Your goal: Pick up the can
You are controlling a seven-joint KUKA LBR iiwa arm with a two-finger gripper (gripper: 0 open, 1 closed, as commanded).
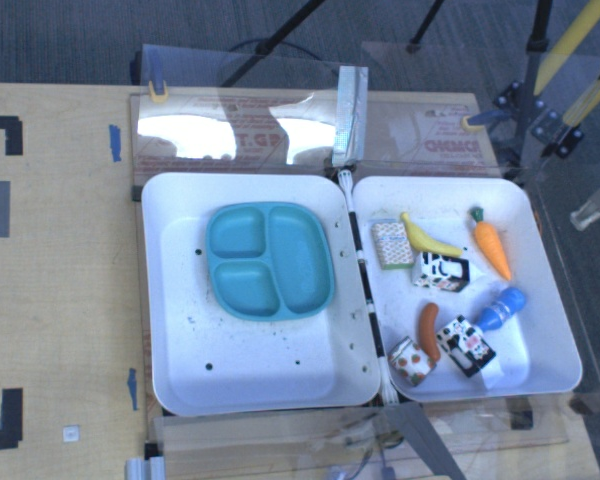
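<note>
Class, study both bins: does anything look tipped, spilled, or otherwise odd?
Nothing is spilled or broken. The right bin holds a loose jumble: the can lies tipped in its front-left corner, touching the sausage. The blue plate sits flat in the left bin.

A teal divided plate (270, 260) sits in the left bin (170, 208). Right of that plate lie a banana (427, 238), a carrot (492, 247) and a sausage (429, 330).

sausage (429, 330) lower end tucked behind the can (412, 361), can's label perhaps too blurred to read

No legible text (cardboard (420, 133) print blurred).
</note>
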